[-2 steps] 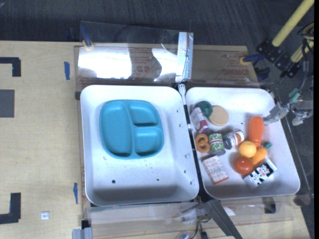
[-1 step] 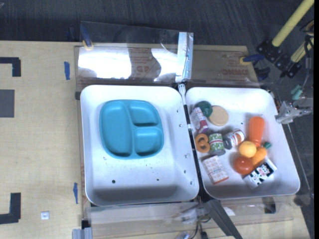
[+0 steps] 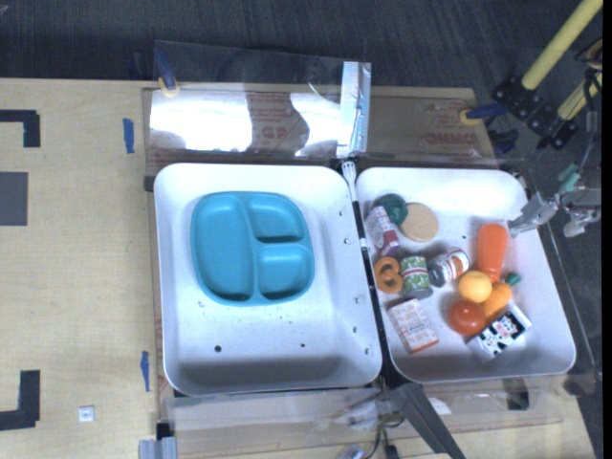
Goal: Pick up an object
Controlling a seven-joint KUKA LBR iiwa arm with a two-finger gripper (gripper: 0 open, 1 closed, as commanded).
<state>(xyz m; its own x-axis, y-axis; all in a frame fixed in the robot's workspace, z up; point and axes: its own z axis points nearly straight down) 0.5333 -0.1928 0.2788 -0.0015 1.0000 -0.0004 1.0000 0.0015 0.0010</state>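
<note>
The right white bin (image 3: 559, 352) holds several small items: an orange carrot (image 3: 491, 247), a yellow lemon (image 3: 475, 286), a red tomato (image 3: 465, 317), a black-and-white box (image 3: 499, 333), a red-and-white carton (image 3: 413, 323), a green-labelled can (image 3: 415, 273), an orange ring (image 3: 387, 273) and a tan round disc (image 3: 420, 224). My gripper (image 3: 555, 220) hangs at the bin's upper right edge, above and to the right of the carrot. It is open, with nothing between its fingers.
The left white bin (image 3: 172, 342) carries a blue divided plate (image 3: 252, 247). A clear plastic panel (image 3: 258, 113) stands behind the bins. Cables and a yellow tube (image 3: 564, 36) crowd the upper right. Wooden bench top lies to the left.
</note>
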